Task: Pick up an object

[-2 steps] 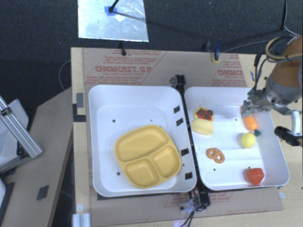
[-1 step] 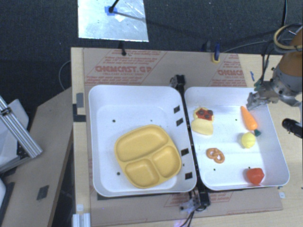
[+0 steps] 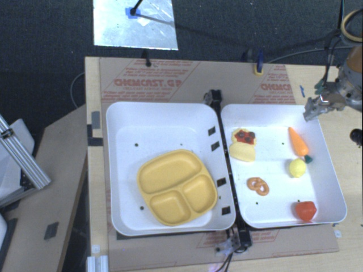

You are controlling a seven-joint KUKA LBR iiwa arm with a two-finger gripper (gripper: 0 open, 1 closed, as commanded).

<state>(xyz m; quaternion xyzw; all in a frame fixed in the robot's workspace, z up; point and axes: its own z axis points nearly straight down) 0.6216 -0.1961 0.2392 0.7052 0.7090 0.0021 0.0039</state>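
Note:
The right bin [image 3: 272, 208] holds several toy foods: an orange carrot [image 3: 298, 141], a yellow lemon [image 3: 298, 168], a red tomato [image 3: 305, 210], a brown pretzel [image 3: 258, 185] and a pale yellow slice with red topping [image 3: 244, 145]. My gripper [image 3: 315, 107] hangs at the bin's far right corner, above and to the right of the carrot. I see nothing held in it.
The left bin [image 3: 127, 135] holds a yellow three-compartment plate [image 3: 177, 186]. Black clips run along the seam between the bins [image 3: 218, 152]. A shiny foil sheet [image 3: 134, 17] lies beyond the bench. Cables [image 3: 295, 52] trail at the upper right.

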